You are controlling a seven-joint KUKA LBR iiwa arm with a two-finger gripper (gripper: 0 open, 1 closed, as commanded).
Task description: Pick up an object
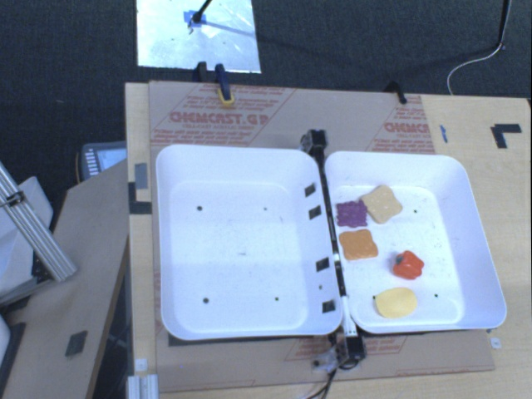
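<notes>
The right bin [465, 189] holds several small objects. A tan slab [381, 204] lies toward the back, touching a purple lump [351, 214] on its left. An orange square piece [358, 244] lies just in front of the purple lump. A red pepper-like object [408, 264] sits to the right of it. A yellow oval [396, 302] rests near the bin's front wall.
The left bin [179, 173] stands beside the right one, with black clips [320, 214] along the shared wall. Both rest on a cardboard sheet [249, 115] on the wooden bench. A shiny metal plate [198, 23] lies on the floor behind. An aluminium rail [33, 231] leans at the left.
</notes>
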